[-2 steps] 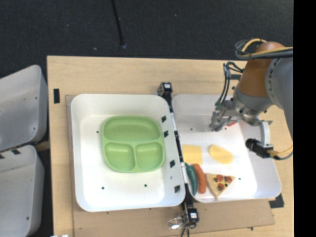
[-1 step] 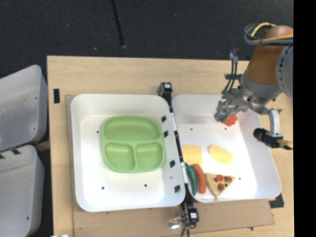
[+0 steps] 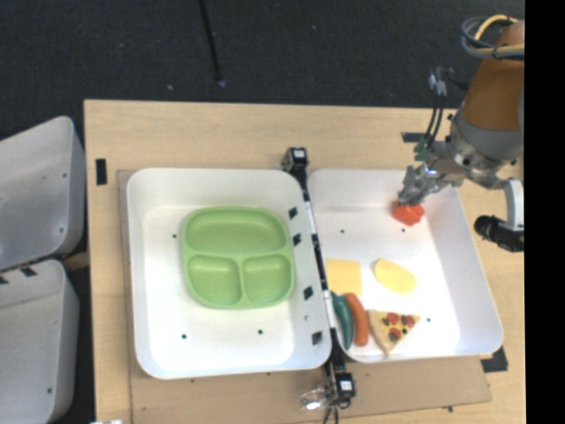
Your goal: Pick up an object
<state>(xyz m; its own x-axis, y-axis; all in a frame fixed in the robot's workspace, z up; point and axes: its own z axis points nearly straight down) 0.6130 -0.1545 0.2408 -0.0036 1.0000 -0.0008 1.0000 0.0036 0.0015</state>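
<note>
I see the left bin (image 3: 150, 237) holding a green tray (image 3: 237, 256). In the right bin (image 3: 459, 263), the gripper (image 3: 417, 193) sits at two o'clock, directly above a small red piece (image 3: 408, 213) and touching it; I cannot tell whether it grips it. Toward six o'clock lie a yellow square (image 3: 344, 277), yellow oval (image 3: 395, 276), pizza slice (image 3: 391, 329) and sausage (image 3: 357, 318).
</note>
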